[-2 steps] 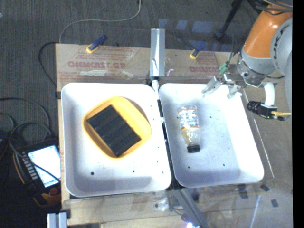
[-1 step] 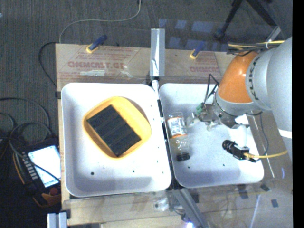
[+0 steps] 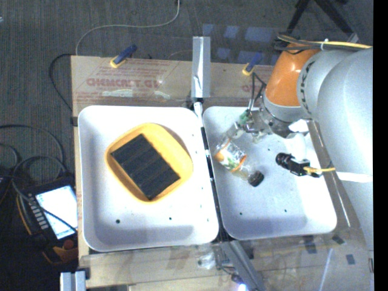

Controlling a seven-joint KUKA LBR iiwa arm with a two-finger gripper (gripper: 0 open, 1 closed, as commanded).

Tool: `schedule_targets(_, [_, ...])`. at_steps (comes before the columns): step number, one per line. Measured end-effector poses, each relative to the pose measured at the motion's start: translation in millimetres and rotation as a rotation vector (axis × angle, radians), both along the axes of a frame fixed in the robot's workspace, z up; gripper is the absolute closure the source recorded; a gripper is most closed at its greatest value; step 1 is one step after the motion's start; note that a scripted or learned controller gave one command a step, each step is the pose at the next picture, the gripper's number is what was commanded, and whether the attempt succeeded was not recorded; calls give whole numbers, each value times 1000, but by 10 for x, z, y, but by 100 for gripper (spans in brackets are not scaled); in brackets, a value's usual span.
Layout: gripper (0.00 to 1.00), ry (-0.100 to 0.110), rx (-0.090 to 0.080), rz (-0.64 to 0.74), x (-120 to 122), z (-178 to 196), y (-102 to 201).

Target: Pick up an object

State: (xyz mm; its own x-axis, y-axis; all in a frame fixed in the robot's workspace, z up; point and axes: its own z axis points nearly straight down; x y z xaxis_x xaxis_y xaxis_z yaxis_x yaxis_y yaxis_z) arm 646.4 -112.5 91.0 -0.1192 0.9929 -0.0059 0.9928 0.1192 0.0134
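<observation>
- desk [image 3: 121, 80]: carries two shallow white bins side by side; you look down on both at a slant.
- left bin [image 3: 121, 223]: holds a yellow dish [image 3: 179, 147] near its middle, with a black ribbed slab [image 3: 145, 165] lying flat inside the dish.
- right bin [image 3: 285, 214]: holds the task's thing, a clear plastic bottle [image 3: 232, 155] with an orange label. the bottle lies on its side close to the bin's left wall, and its black cap [image 3: 256, 177] points towards the bin's middle.
- arm [image 3: 345, 120]: reaches in over the right bin's right edge; note the orange band [image 3: 285, 83] above the wrist.
- tool [image 3: 248, 121]: sits over the far left part of the right bin, right at the bottle's base end. you cannot tell whether it is open or closed, nor whether it touches the bottle.
</observation>
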Motion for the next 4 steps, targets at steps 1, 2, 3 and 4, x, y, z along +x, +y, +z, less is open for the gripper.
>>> schedule_targets(1, [0,0,0,0,0,0,0])
schedule_targets(2, [0,0,0,123,-647,9,-19])
schedule_targets(3, [0,-6,-3,247,-1239,17,106])
schedule_targets(4, [0,-5,7,-69,-1271,10,-68])
